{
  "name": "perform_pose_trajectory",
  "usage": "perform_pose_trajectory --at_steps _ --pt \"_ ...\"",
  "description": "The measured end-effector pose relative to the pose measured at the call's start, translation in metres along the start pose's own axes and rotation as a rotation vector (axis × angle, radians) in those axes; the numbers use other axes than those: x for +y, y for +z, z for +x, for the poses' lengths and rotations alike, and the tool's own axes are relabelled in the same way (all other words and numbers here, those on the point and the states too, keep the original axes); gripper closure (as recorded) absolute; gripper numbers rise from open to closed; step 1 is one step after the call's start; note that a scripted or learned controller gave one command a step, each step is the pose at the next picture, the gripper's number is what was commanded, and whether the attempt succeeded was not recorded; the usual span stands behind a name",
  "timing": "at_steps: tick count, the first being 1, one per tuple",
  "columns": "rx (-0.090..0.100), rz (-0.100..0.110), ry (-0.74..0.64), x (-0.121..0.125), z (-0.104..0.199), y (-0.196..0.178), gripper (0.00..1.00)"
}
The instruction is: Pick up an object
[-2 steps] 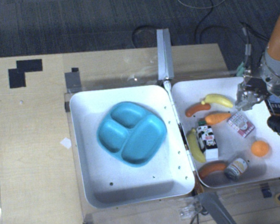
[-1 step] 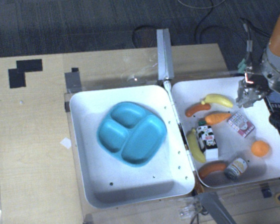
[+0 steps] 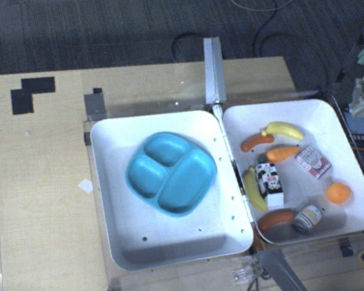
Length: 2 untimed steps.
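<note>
**Operator:** Camera view has the pickable things crowded in the right bin (image 3: 336, 116). The left bin (image 3: 121, 241) carries one blue divided plate (image 3: 171, 172), lying at its middle.

**Colleague:** Which would you go for?

**Operator:** The orange ball (image 3: 338, 193), near the right edge. It sits apart from its neighbours, so I judge a straight descent would reach it without knocking anything. The pink packet (image 3: 313, 161) lies flat and looks harder to get under.

**Colleague:** And the near-left corner?

**Operator:** I'd avoid it. A reddish-brown piece (image 3: 276, 219) and a small can (image 3: 307, 218) lie touching there, close to the wall. Along the far edge, a banana (image 3: 282, 130), a red sausage-like piece (image 3: 256, 141) and a carrot (image 3: 283, 153) are bunched together too.

**Colleague:** Any writing you can read?

**Operator:** None. A black-and-white patched carton (image 3: 268, 180) stands left of centre, beside a yellow piece (image 3: 254, 192) on the left wall. The print on the carton, packet and can is too small.

**Colleague:** Gripper state?

**Operator:** I cannot tell from this, and I'd confirm it before descending.
</note>
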<state>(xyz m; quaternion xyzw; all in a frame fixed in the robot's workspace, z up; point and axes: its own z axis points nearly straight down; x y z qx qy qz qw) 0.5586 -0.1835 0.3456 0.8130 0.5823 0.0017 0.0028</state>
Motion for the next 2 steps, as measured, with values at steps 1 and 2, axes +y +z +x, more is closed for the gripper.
perform_pose_trajectory --at_steps 1,2 --pt "0.001 0.001 -0.232 0.001 0.041 0.008 1.0" --pt "0.0 0.002 -0.214 -0.007 0.004 0.081 1.0"
